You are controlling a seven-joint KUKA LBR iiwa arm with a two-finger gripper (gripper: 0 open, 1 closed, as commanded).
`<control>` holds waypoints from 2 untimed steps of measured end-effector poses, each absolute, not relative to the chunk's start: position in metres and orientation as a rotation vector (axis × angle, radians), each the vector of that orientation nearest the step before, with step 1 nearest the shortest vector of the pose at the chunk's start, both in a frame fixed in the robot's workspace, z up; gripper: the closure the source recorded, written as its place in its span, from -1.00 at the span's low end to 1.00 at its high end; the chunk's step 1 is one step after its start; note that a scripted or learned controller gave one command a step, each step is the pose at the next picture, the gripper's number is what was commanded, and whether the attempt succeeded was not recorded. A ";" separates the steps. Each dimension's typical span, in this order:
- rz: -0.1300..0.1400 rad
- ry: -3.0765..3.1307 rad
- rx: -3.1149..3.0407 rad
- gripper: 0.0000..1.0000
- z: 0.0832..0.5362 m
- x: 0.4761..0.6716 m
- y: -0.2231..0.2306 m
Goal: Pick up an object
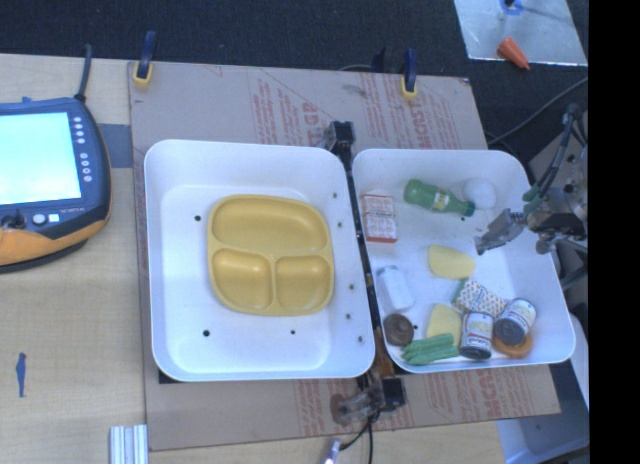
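Note:
The right bin (520, 167) holds several small objects. Among them are a green bottle (438, 197), a white ball (481, 192), a red and white box (378, 217) and a yellow wedge (450, 262). Along the front lie a white cylinder (392, 287), a brown disc (399, 329), a green toy (430, 350) and two small cans (476, 334) (513, 322). My gripper (497, 232) hangs over the right side of this bin, just right of the yellow wedge and below the white ball. Nothing shows in its grasp.
A yellow divided plate (270, 254) lies in the left bin (165, 252). A control tablet (45, 177) rests on the bench at far left. Clamps (409, 70) hold the cardboard at the back edge.

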State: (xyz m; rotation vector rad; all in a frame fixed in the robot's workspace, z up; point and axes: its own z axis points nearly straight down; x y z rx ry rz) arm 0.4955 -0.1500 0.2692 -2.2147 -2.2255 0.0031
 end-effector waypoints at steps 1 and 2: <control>-0.002 -2.231 -2.214 -1.00 0.094 0.506 -0.148; 0.002 -2.225 -2.216 -1.00 0.092 0.576 -0.180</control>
